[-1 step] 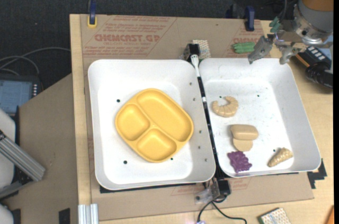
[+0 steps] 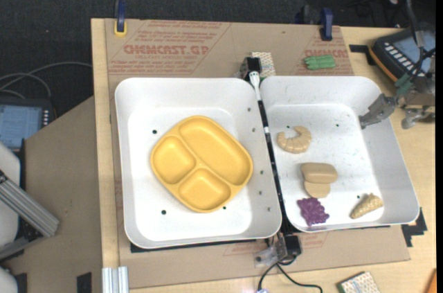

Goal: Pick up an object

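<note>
Gripper point(image 2: 377, 111) sits at the far right rim of the right shallow white bin point(image 2: 394, 167); its state cannot be told from this view, and nothing is visibly held.

Candidate objects all lie left and nearward of it. Nearest: tan croissant-shaped toy point(image 2: 295, 139), curved, long axis roughly left-right. Nearer the camera: beige rounded bread-like block point(image 2: 318, 179), purple grape cluster point(image 2: 313, 210), tan cone-shaped piece point(image 2: 366, 205) in the near right corner, axis slanting.

Left shallow white bin point(image 2: 131, 146) holds a yellow three-compartment plastic tray point(image 2: 201, 163), well apart from the gripper.

Judgement: pick not yet begun; approach calls for a move left and down into the right bin.
</note>
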Controlling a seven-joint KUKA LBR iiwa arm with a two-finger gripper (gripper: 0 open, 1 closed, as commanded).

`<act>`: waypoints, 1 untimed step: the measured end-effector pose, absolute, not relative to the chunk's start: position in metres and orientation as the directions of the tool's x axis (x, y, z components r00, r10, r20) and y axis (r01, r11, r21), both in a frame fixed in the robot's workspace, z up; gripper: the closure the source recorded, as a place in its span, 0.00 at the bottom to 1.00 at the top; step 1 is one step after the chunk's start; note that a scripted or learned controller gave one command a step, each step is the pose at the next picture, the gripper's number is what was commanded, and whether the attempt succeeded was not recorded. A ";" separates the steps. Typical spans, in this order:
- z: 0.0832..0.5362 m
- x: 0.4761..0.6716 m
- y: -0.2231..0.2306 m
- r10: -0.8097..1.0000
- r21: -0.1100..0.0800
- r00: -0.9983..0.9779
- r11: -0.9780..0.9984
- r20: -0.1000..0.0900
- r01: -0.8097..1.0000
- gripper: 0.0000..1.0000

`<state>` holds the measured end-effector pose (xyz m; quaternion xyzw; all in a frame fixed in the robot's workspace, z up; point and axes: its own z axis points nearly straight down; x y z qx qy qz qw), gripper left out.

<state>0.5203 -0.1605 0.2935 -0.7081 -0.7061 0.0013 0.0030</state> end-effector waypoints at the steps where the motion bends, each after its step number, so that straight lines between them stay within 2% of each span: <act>1: 0.145 0.476 -0.140 1.000 -0.013 0.001 -0.001 0.006 1.000 0.00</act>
